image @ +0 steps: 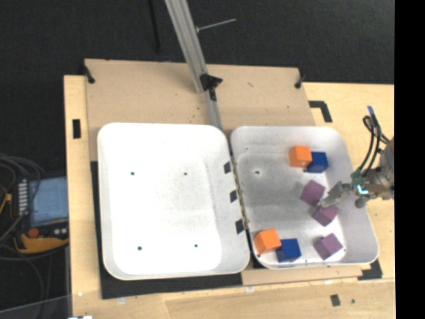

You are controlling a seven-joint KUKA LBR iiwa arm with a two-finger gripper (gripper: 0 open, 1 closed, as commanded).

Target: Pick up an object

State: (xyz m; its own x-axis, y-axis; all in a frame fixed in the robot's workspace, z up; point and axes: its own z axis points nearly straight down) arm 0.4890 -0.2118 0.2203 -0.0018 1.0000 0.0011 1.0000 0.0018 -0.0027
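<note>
Overhead, tan bench [166, 92], dark floor [66, 25], two white bins [166, 198], tool [335, 195] state unclear

Right bin [265, 145] holds seven blocks. Far side: orange block [300, 155] touching blue block [317, 162]. Middle right: two purple blocks [312, 193] [325, 214], close together. Near edge: orange block [267, 240] touching blue block [289, 250]; purple block [328, 246] apart to the right.

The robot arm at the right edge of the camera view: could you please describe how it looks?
A small part of it shows: a grey metallic end effector reaching over the right bin, with a small teal-lit spot on the wrist body behind it. Dark cables, one with a blue tip, loop up above the wrist.
</note>
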